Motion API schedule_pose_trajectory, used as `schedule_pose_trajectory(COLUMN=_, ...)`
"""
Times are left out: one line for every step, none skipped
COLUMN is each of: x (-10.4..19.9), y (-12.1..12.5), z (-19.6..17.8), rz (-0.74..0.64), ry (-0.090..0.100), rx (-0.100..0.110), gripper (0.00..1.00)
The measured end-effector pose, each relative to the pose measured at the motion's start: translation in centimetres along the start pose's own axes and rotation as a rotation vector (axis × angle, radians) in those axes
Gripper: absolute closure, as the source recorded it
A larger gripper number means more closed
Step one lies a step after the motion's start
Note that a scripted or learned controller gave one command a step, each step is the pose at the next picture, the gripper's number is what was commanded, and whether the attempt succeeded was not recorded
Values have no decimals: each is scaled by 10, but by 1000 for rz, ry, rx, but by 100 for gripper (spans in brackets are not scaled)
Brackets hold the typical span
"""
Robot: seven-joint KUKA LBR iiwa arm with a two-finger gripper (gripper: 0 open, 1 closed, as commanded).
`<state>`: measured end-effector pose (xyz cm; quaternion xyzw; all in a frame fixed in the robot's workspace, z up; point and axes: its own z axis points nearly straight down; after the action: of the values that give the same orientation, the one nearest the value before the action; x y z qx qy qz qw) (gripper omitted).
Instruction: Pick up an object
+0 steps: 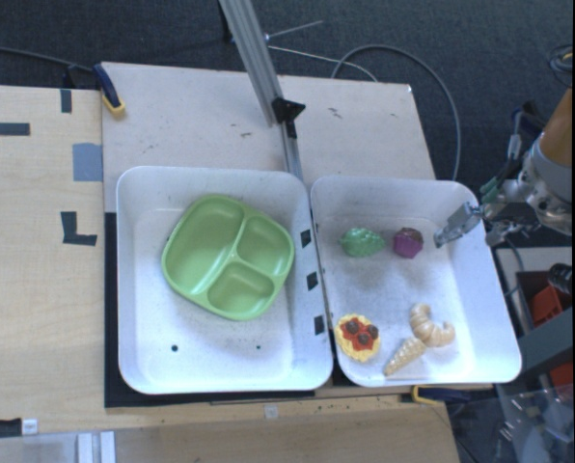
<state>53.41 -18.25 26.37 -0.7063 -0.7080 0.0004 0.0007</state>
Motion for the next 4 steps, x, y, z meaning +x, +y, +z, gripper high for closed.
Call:
schedule_pose_trajectory(x=0, y=0, z=0, rz=0, ry=0, rx=0, gripper=0)
schedule_pose_trajectory(x=-8, y=-7, z=54, rz=2, ry=0, rx=5, gripper=0)
schedule_pose_trajectory(x=-5, y=-7, z=98, rz=1, ry=0, rx=5, gripper=0)
schedule_pose_trajectory(x=-8, y=-5, z=143, rz=1, ry=0, rx=5, gripper=0)
